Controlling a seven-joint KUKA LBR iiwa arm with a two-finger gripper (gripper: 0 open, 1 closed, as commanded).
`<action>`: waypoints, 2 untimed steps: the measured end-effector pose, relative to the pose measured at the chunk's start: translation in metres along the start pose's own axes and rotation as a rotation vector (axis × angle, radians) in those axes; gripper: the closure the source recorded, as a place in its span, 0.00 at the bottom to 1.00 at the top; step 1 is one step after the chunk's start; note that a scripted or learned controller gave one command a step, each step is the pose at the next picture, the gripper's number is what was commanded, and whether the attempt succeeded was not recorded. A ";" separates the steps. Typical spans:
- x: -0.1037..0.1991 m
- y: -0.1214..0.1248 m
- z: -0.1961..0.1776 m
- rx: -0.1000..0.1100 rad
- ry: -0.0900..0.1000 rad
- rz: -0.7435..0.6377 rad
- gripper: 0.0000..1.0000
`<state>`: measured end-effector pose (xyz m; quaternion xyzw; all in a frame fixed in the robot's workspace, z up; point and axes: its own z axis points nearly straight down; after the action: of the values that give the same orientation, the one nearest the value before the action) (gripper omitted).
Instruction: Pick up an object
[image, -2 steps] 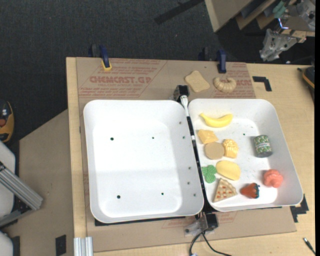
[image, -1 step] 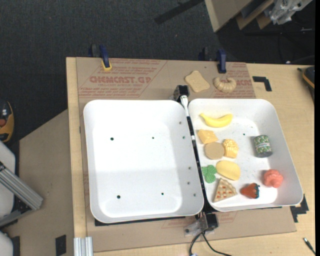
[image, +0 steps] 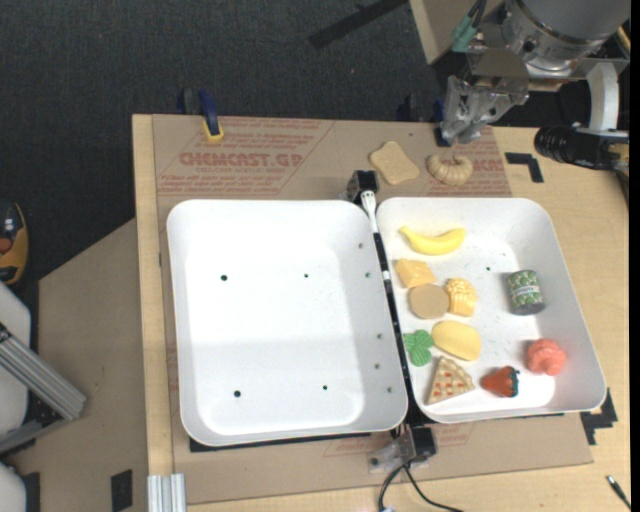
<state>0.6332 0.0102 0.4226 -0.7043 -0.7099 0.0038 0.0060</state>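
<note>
My gripper (image: 460, 131) hangs above the back of the bench, beyond the right bin's far rim, just over a tan croissant-like piece (image: 450, 167) that lies on the board. Nothing shows between its fingers. The right bin (image: 560, 240) holds several toy foods: a yellow banana (image: 433, 239), a green can (image: 523, 291), a pink piece (image: 545, 356), a strawberry (image: 502, 381), a pizza slice (image: 450, 380), a yellow lemon-like piece (image: 457, 339), a corn piece (image: 461, 295) and a brown cookie (image: 428, 300).
A tan bread slice (image: 393, 162) lies on the board left of the croissant piece. The left bin (image: 270, 310) sits beside the right one, joined by a black clamp (image: 362, 186). A blue clamp (image: 210, 115) stands at the board's far left.
</note>
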 end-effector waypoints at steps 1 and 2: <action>0.058 0.009 0.149 0.001 -0.002 0.002 1.00; 0.136 0.037 0.094 -0.022 -0.001 0.001 1.00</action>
<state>0.6678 0.1464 0.3280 -0.7045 -0.7097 -0.0039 -0.0021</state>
